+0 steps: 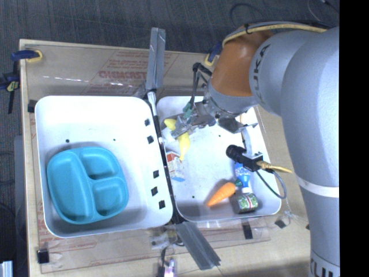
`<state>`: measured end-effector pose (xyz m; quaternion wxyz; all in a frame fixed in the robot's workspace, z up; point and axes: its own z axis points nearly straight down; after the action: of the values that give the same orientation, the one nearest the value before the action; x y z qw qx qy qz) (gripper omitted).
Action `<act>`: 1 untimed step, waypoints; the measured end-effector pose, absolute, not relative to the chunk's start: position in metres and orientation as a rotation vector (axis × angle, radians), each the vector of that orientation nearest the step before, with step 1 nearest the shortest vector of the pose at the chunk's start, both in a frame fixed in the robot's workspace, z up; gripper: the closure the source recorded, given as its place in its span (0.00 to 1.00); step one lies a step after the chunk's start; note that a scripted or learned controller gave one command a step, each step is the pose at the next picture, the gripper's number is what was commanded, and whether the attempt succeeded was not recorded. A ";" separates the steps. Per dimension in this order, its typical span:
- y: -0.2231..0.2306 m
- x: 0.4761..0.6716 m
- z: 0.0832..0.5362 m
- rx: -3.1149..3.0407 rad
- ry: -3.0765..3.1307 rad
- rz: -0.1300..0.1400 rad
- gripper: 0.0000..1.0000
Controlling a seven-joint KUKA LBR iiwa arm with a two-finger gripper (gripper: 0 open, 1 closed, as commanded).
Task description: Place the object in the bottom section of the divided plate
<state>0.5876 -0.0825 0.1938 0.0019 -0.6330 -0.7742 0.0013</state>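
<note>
Yellow banana [181, 138] sat right beneath our gripper [187, 123], its grip impossible to judge, so we were at the pick, the blue divided plate [86, 183] waiting far off.

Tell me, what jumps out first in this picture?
The big grey arm with its orange band fills the right side, reaching down into the right bin. Its gripper is at a yellow banana near that bin's top left, with an orange carrot lying lower down. In the left bin sits a bright blue divided plate.
</note>
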 end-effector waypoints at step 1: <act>0.015 0.588 0.246 -2.138 -2.298 0.005 1.00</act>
<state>0.5882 0.0146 0.2458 0.0014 -0.6810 -0.7322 0.0016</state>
